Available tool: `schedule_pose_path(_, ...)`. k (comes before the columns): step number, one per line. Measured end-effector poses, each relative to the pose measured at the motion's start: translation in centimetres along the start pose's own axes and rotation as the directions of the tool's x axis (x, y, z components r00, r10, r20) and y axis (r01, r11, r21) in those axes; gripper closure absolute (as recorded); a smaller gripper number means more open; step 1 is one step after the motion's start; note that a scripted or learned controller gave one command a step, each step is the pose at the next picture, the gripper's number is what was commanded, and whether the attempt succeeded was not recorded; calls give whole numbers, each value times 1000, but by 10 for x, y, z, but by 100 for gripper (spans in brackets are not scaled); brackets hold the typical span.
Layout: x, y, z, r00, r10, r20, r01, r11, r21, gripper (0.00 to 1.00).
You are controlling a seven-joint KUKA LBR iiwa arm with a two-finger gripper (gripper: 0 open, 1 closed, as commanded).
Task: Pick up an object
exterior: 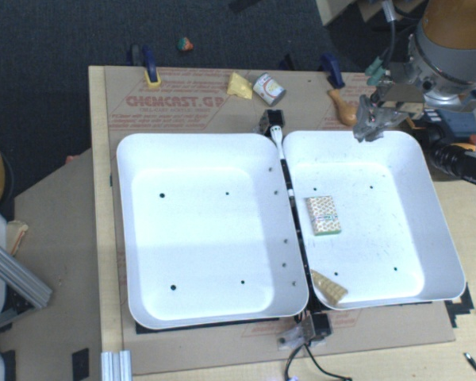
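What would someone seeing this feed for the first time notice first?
Probably the two white bins side by side: the left bin and the right bin, which holds a small patterned packet near its middle and a tan wedge at its near rim. Next, the gripper hanging over the right bin's far edge, with small odds and ends on the board behind.

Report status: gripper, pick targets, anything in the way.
Gripper above right bin's far rim, nothing seen between fingers. Patterned packet mid-bin, tan wedge at the near rim, both untouched. Nothing lies over either.

Bench (182, 101), two white bins (198, 228), yellow scrap (239, 86)
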State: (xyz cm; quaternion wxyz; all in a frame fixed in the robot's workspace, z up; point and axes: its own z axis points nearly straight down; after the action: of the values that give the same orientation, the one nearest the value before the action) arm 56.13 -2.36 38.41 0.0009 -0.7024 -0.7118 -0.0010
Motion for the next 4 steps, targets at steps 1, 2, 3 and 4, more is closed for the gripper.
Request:
schedule_pose_path(1,68,-10,81,1000,7,1,-7,1000,9,100)
schedule_pose_path(2,22,-32,-103,1000,17,3,-17,1000,-21,100)
schedule_pose_path(3,82,1,16,1000,8,2,-8,1000,7,100)
schedule_pose_path(4,152,24,62,1000,9,2,-9,1000,3,100)
